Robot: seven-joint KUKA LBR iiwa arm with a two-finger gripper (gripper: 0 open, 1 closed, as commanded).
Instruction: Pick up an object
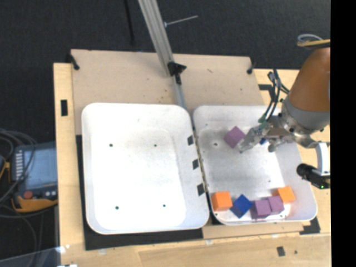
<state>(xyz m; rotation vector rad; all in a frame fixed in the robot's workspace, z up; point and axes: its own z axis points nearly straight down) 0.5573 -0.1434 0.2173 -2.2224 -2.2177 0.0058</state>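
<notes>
A purple block (235, 136) lies in the upper left part of the right bin (253, 174). My gripper (248, 141) hangs just to the right of that block, close to its edge or touching it; I cannot tell which. Along the bin's front wall sit an orange block (222, 200), a blue block (242, 205), two purple blocks (261, 208) (275, 204) and another orange block (286, 194). The grey arm with its orange band (311, 88) reaches in from the right.
The left bin (139, 166) stands beside the right one, with clips on the shared edge (196, 163). A slanted metal rail (158, 32) rises behind the bins. A handheld control unit (33, 174) lies off the bench at far left.
</notes>
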